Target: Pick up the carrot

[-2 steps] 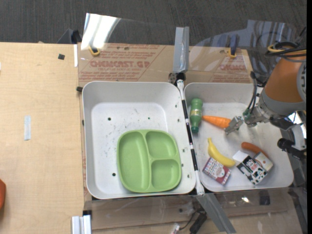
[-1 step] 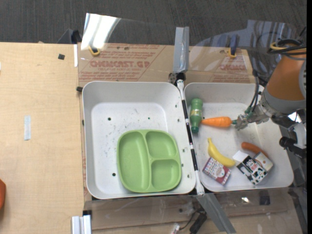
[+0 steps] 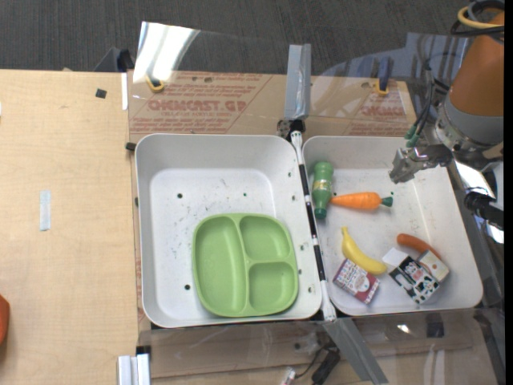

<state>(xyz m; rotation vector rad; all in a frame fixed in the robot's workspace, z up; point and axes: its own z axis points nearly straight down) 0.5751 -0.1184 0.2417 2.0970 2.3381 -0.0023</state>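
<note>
Carrot (image 3: 357, 201) lies flat in the right bin (image 3: 457, 215); it looks like a light, stiff, smooth toy, best pinched across its thick orange middle. Whether the gripper (image 3: 410, 164) is released or clenched, I cannot tell.

The arm (image 3: 481, 87) is cut off at the frame's upper right edge. An orange object (image 3: 3, 319) at lower left is clipped by the left edge.

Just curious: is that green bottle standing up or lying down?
Lying down: the green bottle rests lengthwise along the right bin's left wall.
</note>
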